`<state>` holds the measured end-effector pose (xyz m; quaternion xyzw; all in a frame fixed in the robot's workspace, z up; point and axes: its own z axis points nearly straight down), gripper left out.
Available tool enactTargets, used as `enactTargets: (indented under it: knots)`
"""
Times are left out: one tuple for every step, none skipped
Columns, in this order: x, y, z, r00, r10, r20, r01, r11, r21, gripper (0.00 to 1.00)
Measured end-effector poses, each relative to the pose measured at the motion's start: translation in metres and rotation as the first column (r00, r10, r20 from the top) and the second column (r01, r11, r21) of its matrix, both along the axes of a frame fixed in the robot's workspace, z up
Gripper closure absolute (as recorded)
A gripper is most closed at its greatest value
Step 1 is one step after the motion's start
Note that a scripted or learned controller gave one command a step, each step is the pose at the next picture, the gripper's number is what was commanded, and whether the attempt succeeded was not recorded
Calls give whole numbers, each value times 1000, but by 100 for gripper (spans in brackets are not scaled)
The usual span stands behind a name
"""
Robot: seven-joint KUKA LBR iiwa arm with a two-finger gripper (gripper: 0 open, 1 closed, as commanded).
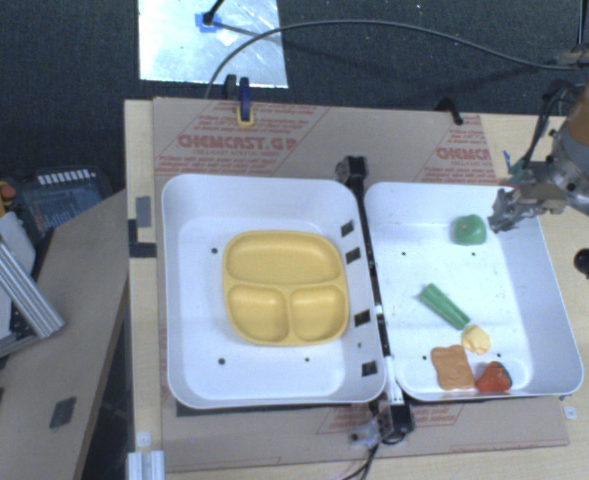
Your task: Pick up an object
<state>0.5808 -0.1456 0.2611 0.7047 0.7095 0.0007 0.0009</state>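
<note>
In the right bin lie a round green piece near the back, a long green piece in the middle, and a yellow piece, an orange piece and a red piece by the front edge. My gripper hangs at the bin's back right, just to the right of the round green piece. Nothing shows between its fingers.
The left bin holds a yellow tray with three compartments. A black divider with clips runs between the bins. Cables cross behind the bench, and a metal plate lies at the back left.
</note>
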Motion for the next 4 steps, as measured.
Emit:
enactTargets:
  knots:
    - [-5, 46, 2, 1000, 0, -1, 0, 1000, 0, 100]
    - [-15, 94, 2, 1000, 2, -1, -2, 1000, 1, 100]
    - [-26, 153, -11, 1000, 3, -2, -3, 1000, 2, 100]
    - [-23, 200, -31, 1000, 1, -3, -1, 1000, 1, 100]
